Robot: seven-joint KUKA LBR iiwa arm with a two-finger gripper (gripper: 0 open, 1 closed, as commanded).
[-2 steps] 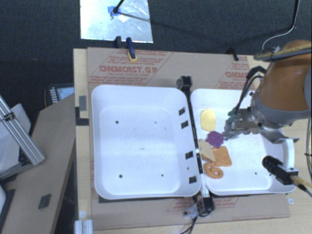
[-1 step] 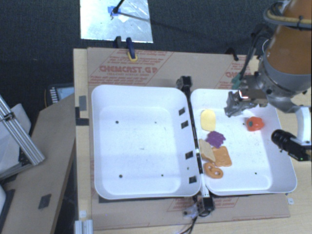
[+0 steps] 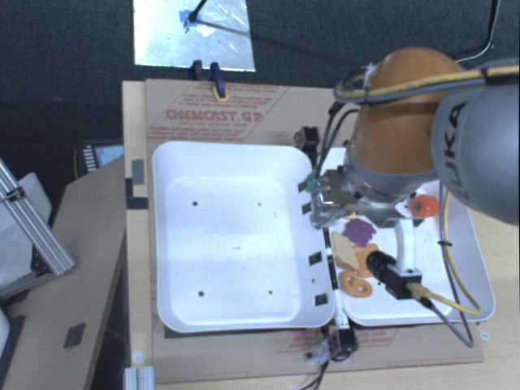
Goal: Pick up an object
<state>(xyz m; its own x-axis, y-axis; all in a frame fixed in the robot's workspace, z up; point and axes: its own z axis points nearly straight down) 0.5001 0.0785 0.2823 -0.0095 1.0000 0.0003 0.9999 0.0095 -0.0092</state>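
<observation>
1. Camera view: the grey arm (image 3: 479, 149) reached in from the right, and its orange band (image 3: 406, 96) hung over the near-left part of the right bin (image 3: 479, 291).
2. The gripper (image 3: 329, 195) sat low at the right bin's left wall, just beside the seam between the two bins. The wrist hid most of it, so I could not tell whether it was spread, pressed together or pinching anything.
3. The things to pick lay in the right bin, close below the gripper. A purple lump (image 3: 358, 231) was nearest, a flat tan piece (image 3: 347, 257) touched its lower edge, and an orange ring-shaped piece (image 3: 355, 284) lay just beyond that.
4. An orange-red object (image 3: 422, 206) lay further right, partly under the wrist, with a white bar (image 3: 405, 246) just below it.
5. The left bin (image 3: 175, 165) showed a white floor with a few dark specks.
6. Both bins rested on a cardboard sheet (image 3: 215, 114) with red print.
</observation>
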